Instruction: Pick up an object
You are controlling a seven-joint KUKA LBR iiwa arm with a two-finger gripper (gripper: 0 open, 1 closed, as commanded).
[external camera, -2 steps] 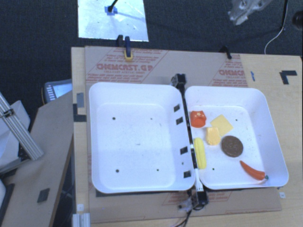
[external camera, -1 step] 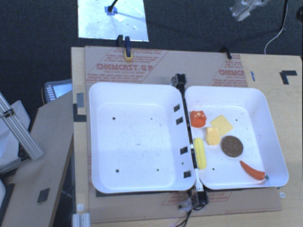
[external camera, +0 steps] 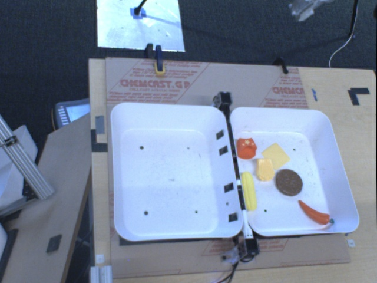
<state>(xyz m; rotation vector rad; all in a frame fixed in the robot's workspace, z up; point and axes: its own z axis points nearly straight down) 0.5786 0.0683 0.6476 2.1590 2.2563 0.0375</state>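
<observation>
Jaws blur at the upper right, well above the bins; whether they stand spread or pressed together cannot be told. Far below and left of them, the right bin [external camera: 339,158] holds a brown disc [external camera: 289,182], yellow wedge [external camera: 275,155] and red pepper [external camera: 313,213].

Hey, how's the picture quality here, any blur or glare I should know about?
In the camera view, the gripper at the top right is smeared by blur; the shiny metal sheet at the top glares; the two white bins are evenly lit, and the cookie and chili pepper in the right one look sharp.
</observation>
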